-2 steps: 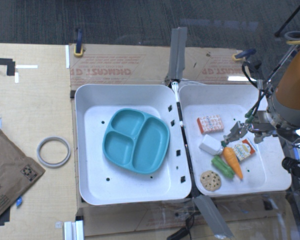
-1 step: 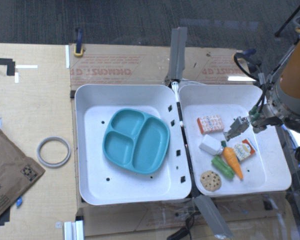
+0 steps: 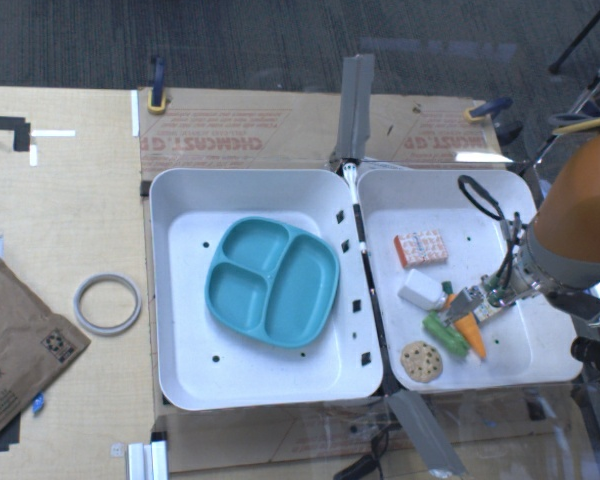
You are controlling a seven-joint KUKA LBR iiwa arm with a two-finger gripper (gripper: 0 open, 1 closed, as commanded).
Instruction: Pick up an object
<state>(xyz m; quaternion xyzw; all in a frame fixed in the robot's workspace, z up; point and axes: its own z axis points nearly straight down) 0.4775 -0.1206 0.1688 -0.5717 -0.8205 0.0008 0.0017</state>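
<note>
The right bin (image 3: 480,193) holds several small objects. A red and white patterned box (image 3: 421,248) lies near its middle. Below it sit a white block (image 3: 419,291), a green toy vegetable (image 3: 444,330), an orange carrot (image 3: 473,337) and a round cookie (image 3: 421,361). My gripper (image 3: 474,304) is low in this bin, right over the top end of the carrot and the green piece and just right of the white block. The grey wrist and orange band (image 3: 580,203) rise from it to the right.
The left bin (image 3: 180,268) holds a teal divided plate (image 3: 273,281). A black cable loop (image 3: 478,196) lies at the right bin's back. On the bench to the left are a tape ring (image 3: 107,302) and a cardboard box (image 3: 15,348).
</note>
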